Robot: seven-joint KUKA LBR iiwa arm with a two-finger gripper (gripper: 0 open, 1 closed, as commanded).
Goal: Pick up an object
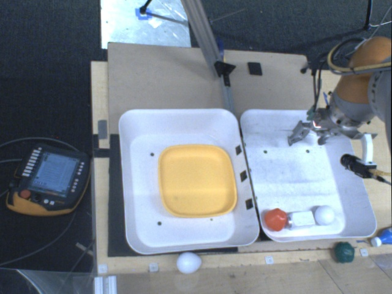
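- Far left of the frame, a teach pendant (48, 182) sat on the dark floor with its cable looping around it.
- Left bin (131, 164) had a square yellow plate (198, 179) lying flat in the middle.
- A white egg-shaped thing (188, 262) sat on the bench just below that bin's bottom edge.
- Right bin (257, 127) held a red ball (275, 219), a small white block (302, 218) and a white ball (324, 214), lined up along its lower edge.
- The gripper (311, 135) hung over the upper right part of that bin, fingers spread wide with nothing between them, well apart from those three things.
- Lower right corner: a dark green ball (343, 252) on the bench outside the bin.
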